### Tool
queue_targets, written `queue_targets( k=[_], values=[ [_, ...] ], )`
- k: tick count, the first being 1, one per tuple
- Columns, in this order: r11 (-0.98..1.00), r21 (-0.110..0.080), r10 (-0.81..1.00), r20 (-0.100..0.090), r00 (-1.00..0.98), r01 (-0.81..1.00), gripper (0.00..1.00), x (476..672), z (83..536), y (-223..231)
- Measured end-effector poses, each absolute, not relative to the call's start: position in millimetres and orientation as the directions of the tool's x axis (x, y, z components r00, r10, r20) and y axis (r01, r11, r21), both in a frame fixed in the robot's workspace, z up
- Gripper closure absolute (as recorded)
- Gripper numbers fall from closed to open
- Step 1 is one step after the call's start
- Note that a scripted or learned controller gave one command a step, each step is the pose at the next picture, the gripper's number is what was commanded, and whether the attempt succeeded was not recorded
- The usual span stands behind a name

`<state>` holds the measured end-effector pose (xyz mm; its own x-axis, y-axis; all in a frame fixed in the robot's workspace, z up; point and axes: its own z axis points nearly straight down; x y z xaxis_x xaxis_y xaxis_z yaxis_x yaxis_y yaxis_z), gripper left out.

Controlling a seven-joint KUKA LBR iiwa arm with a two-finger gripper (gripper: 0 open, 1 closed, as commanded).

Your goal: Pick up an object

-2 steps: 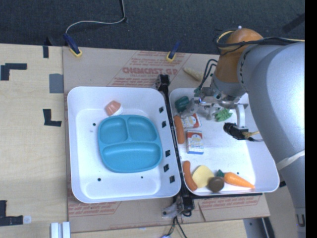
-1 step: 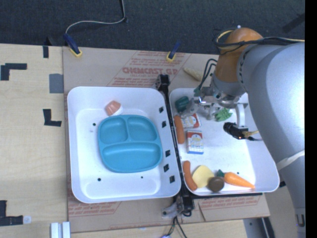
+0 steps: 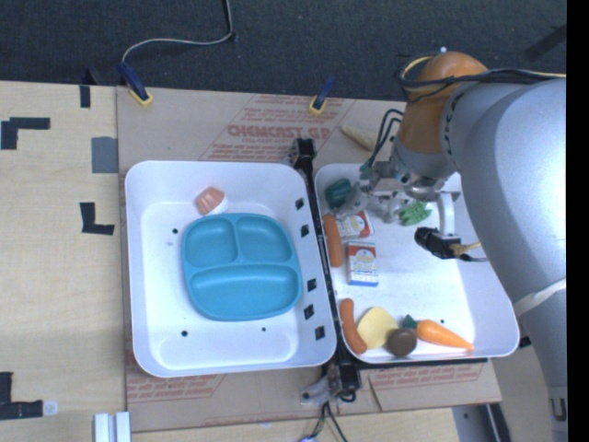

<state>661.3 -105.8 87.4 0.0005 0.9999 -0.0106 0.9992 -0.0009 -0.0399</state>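
Observation:
My gripper [image 3: 380, 194] is down over the back of the right bin [image 3: 479, 288], under the orange-banded wrist. A teal object [image 3: 339, 191] lies just to its left and a green object [image 3: 415, 213] just to its right. A small red and white box [image 3: 355, 224] sits right below the gripper, and a second box [image 3: 362, 264] lies a little nearer. An orange sausage-shaped piece [image 3: 331, 239] lies along the bin's left wall. I see nothing lifted.
At the right bin's front lie a reddish sausage [image 3: 351, 325], a yellow piece [image 3: 375, 324], a brown ball [image 3: 400, 342] and a carrot [image 3: 443, 335]. The left bin [image 3: 152, 274] holds a blue divided plate [image 3: 242, 265] and a small pink piece [image 3: 210, 199].

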Motion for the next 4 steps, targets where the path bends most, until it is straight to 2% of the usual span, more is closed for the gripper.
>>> queue_targets(
  k=[4],
  values=[
    [0.000,-0.040,1.000,-0.011,0.000,0.999,0.00,661.3,87.0,-106.0]
  ],
)
